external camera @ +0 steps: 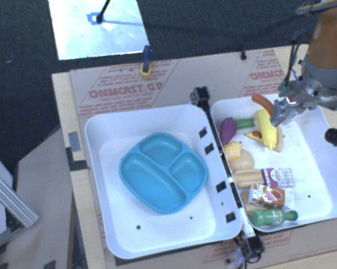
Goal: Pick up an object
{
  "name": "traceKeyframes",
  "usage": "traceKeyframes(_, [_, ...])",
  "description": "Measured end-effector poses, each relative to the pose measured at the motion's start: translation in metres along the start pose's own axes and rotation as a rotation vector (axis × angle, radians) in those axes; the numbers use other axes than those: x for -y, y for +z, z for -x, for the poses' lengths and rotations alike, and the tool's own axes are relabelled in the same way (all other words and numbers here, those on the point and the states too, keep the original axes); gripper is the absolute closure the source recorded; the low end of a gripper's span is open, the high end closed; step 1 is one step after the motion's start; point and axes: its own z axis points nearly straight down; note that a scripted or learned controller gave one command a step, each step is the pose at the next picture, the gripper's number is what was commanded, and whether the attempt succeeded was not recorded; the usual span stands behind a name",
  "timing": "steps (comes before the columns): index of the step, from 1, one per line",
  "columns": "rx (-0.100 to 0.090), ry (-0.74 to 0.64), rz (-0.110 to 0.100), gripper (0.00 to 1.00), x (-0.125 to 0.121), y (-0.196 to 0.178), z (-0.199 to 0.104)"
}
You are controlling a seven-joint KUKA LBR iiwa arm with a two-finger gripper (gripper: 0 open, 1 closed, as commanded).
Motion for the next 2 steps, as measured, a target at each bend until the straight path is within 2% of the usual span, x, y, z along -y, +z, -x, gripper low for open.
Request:
traceKeyframes(1, [-0.002,-0.005,0.000,1.00,-0.017,0.011,-0.051])
traceKeyframes(2, [-0.003,-0.006,0.001,1.00,-0.031,-0.004,-0.100])
